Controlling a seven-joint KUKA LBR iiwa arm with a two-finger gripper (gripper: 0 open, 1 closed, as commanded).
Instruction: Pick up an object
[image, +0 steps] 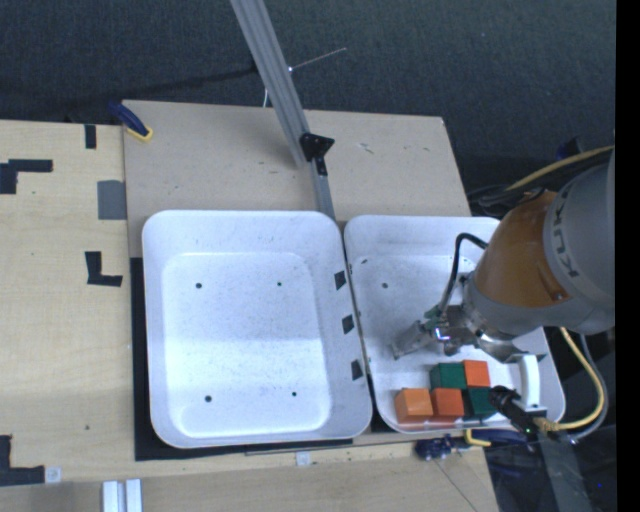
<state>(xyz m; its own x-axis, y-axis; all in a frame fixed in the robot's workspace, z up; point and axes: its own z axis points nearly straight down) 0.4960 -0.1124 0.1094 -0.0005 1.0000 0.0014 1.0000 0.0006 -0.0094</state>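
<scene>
Several small blocks lie at the near right corner of the right bin: an orange block, another orange one, a green block, an orange-red block and a dark green one. My gripper hangs low inside the right bin, just above and left of the blocks, its metal fingers pointing left. I see nothing between them. The grey arm with its orange band covers the bin's right side.
The left bin sits beside the right one. A slanted metal pole with a black clamp crosses the bench behind the bins. A blue and yellow clip lies at the far left. Cables run by the bench's right edge.
</scene>
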